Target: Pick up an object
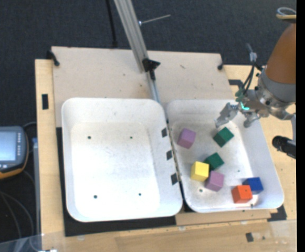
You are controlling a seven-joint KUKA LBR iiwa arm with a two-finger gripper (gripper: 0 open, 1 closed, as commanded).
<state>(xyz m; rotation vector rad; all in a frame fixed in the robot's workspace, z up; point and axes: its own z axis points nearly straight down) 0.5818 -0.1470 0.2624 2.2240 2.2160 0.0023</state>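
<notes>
From the camera view, two white bins sit side by side on the pale surface (110, 70). The left bin (73, 140) has a broad bare floor out to its rounded rim. The right bin (194, 112) holds all the blocks, gathered in its lower half and toward its lower right corner.

The pincer (237, 115) hangs over the upper right part of the right bin, near its far rim, with its two fingers spread apart and nothing between them. One finger (225, 114) points down toward the green cube (224, 136), which lies just below it; I cannot tell whether they touch.

A purple cube (186, 137) sits near the divide between the bins, apart from the others. A second green cube (213, 160), a yellow cube (200, 170) and another purple cube (214, 180) crowd together, touching or nearly so. An orange cube (241, 193) and a blue cube (254, 184) sit against each other close to the bin's lower right rim.

Open floor remains along the right bin's upper left part, beside the metal post (134, 33).
</notes>
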